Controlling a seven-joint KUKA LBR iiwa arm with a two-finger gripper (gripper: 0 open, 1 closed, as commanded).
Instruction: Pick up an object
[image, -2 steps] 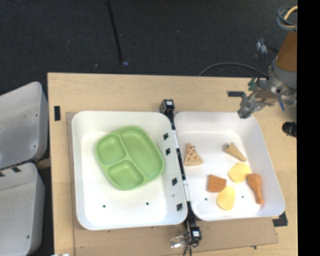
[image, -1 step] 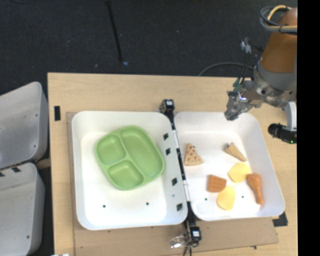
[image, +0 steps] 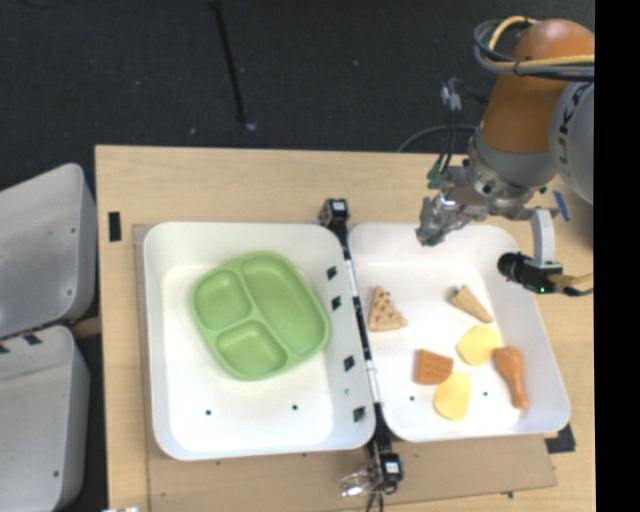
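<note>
The right bin (image: 400, 262) holds several toy foods: a pizza wedge (image: 384, 311), a tan wedge (image: 470, 303), an orange-brown block (image: 433, 367), two yellow pieces (image: 479, 345) (image: 452, 397) and an orange drumstick-like piece (image: 512, 374). My gripper (image: 432, 232) hangs over the far edge of the right bin, above and behind the foods, with nothing seen between its fingers.
The left bin (image: 170, 400) carries a green three-compartment plate (image: 260, 314). A divider with black clips (image: 350, 310) runs between the bins. The wooden bench (image: 220, 185) surrounds both bins; white panels (image: 40, 260) stand at the left.
</note>
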